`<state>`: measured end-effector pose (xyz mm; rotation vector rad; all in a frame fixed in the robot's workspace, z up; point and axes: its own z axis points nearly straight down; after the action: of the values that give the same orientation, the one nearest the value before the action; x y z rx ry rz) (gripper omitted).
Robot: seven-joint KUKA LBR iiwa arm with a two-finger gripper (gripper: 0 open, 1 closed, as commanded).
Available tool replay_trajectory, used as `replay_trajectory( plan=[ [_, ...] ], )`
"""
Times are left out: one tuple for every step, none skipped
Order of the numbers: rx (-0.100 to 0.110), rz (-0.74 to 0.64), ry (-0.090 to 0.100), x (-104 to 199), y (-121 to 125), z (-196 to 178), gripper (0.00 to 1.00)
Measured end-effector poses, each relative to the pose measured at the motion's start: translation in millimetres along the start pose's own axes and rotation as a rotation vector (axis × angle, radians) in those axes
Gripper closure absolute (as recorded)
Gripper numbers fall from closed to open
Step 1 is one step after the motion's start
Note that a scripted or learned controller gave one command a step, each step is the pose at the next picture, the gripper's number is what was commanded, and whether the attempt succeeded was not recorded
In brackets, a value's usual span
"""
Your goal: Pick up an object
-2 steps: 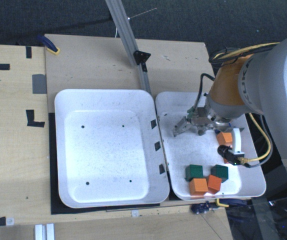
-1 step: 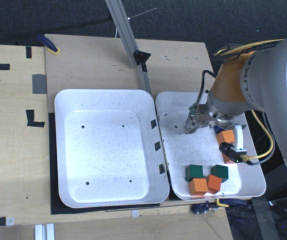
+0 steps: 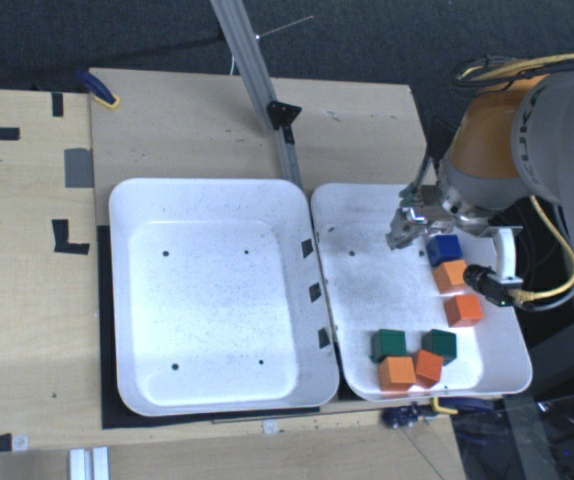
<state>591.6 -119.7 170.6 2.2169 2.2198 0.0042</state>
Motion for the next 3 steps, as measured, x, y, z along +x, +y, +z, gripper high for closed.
replay_trajectory(
  plan=[
    [-0.001,-0.002,0.001,10.3,2.1,-57.2,1.00],
    [0.002,-0.001,0.001,10.8,3.2,-89.2,1.00],
    [0.005,-0.006,0.003,72.0,18.3,-89.6,1.00]
  ],
)
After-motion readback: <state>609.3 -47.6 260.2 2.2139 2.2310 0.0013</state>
